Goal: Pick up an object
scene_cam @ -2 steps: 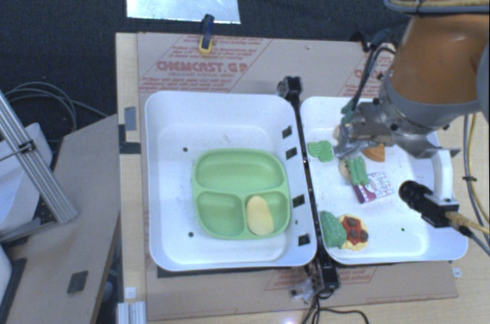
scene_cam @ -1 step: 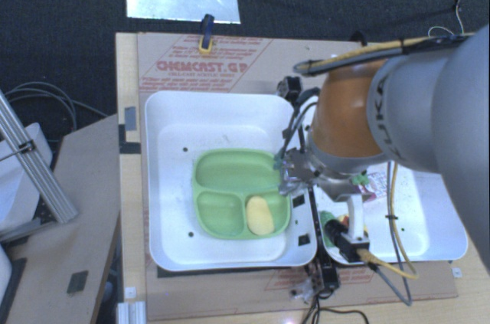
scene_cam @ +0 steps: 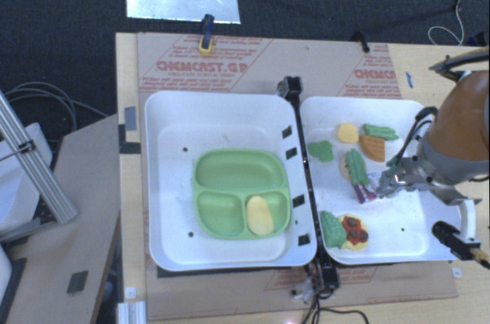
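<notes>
Gripper (scene_cam: 380, 187) hovering low in right bin (scene_cam: 413, 242), fingers' state impossible to tell | touching purple-and-green toy vegetable (scene_cam: 357, 175) at its 9 o'clock | yellow piece (scene_cam: 260, 215) lying in green tray (scene_cam: 240, 192), left bin (scene_cam: 172, 162), farther toward 9 o'clock

1 fixed camera above the bench (scene_cam: 253, 58) looks down aslant on both bins (scene_cam: 168, 162).

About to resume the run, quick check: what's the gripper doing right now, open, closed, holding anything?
Gripper: low in the right bin, at the purple toy; open or closed cannot be told.
</notes>
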Available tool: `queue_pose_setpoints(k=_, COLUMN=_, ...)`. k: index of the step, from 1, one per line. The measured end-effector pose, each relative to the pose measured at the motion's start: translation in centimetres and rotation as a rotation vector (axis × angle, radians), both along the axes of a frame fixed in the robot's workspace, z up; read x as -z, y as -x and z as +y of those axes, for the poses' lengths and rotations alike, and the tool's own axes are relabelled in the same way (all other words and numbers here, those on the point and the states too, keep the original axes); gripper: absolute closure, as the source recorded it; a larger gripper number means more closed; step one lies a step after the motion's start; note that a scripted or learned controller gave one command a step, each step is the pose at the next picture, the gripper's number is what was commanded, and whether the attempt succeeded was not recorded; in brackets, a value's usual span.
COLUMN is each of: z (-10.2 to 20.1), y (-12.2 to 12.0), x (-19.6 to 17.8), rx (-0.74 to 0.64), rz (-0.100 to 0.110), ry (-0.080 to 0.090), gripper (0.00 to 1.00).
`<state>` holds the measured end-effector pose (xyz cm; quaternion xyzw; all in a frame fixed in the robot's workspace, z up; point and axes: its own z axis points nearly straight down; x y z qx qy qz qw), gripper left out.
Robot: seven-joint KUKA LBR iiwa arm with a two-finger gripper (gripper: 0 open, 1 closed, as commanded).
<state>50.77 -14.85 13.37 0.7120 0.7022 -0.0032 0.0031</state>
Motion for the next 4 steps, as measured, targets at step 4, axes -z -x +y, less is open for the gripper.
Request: queue_pose_setpoints(k=4, z=23.2, y=2.2, x=-4.8, rx=-0.022, rz=0.003, ry=-0.011, gripper=1.00)
